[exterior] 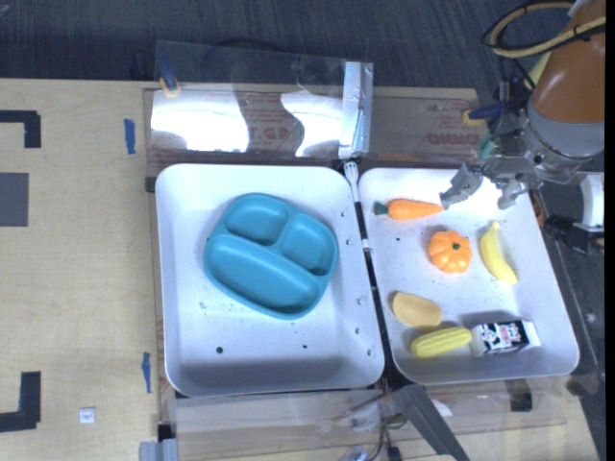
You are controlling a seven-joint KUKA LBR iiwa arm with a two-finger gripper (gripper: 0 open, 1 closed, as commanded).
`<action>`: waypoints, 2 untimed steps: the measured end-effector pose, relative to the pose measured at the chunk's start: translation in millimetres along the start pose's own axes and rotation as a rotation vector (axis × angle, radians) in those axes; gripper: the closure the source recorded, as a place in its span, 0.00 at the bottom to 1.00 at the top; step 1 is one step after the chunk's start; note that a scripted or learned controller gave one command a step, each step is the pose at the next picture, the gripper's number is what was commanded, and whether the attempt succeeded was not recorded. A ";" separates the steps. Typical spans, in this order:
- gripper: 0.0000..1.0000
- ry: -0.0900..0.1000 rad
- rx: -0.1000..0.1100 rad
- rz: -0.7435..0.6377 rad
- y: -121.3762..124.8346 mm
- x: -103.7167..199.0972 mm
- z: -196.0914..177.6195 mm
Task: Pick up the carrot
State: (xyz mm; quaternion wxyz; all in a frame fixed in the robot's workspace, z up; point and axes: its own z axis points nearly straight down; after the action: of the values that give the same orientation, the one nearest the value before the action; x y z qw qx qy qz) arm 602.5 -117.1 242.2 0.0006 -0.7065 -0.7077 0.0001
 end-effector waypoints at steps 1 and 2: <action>0.00 0.001 0.010 -0.022 17.5 -18.6 118.3; 0.00 -0.001 -0.003 -0.383 41.5 22.8 155.5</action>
State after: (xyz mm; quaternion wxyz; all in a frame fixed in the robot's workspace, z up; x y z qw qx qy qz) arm 643.8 -94.1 86.6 -0.0009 -0.5588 -0.8293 -0.0009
